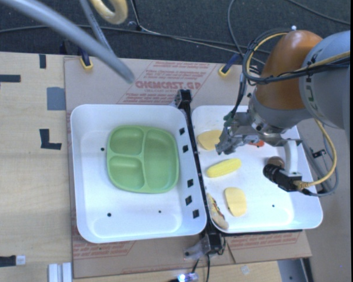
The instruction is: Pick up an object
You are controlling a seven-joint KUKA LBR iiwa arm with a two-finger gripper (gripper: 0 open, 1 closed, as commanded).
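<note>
My gripper [225, 146] hangs over the right bin [294, 216], near its upper left part. Its dark fingers point down just above a pale yellow flat piece [209, 139] and a yellow corn-like piece [223, 168]. Nothing shows between the fingers. A yellow wedge [236, 201] lies nearer the front of the bin. A brownish item [216, 215] rests against the bin's left wall at the front. A small brown object [275, 162] is partly hidden by the arm's black fitting on the right.
The left bin [88, 216] holds a green divided plate [143, 158] at its middle. A black divider [189, 157] runs between the two bins. Cables loop around the arm at the right. A grey pole crosses the upper left corner.
</note>
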